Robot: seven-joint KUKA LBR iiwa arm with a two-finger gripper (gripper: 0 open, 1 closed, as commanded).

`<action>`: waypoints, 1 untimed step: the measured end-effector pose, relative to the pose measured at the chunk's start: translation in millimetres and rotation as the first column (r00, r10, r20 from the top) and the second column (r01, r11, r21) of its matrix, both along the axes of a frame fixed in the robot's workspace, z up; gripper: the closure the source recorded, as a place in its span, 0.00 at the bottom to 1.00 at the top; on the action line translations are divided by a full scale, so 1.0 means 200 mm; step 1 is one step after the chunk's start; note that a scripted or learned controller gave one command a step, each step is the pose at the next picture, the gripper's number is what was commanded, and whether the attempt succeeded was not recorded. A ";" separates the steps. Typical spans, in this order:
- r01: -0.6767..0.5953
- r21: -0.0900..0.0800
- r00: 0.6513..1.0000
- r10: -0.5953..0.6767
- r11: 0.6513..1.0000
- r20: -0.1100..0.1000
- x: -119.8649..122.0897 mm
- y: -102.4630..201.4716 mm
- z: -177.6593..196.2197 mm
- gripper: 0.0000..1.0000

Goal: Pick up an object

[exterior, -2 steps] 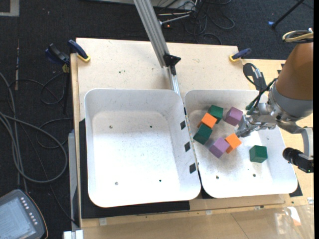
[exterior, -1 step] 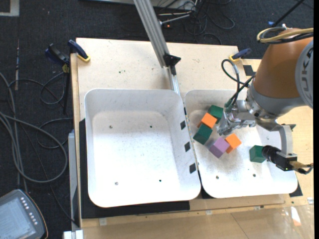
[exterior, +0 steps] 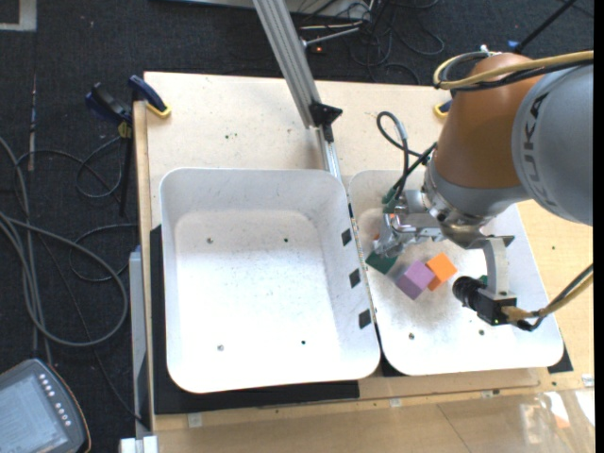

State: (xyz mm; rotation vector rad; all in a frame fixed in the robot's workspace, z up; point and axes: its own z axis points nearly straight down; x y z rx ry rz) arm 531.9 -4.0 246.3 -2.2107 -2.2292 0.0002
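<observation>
Purple block (exterior: 412,279) touches orange cube (exterior: 441,270) in right bin (exterior: 472,352).

Grey arm (exterior: 528,130) reaches in from right — gripper (exterior: 392,239) pointing down.

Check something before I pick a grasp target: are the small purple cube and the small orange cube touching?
Touching. In the camera view the purple cube and orange cube sit edge to edge in the right white bin, with no gap between them.
</observation>
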 end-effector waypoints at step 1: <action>0.000 0.000 1.000 0.000 1.000 -0.001 -0.05 0.28 -0.08 1.00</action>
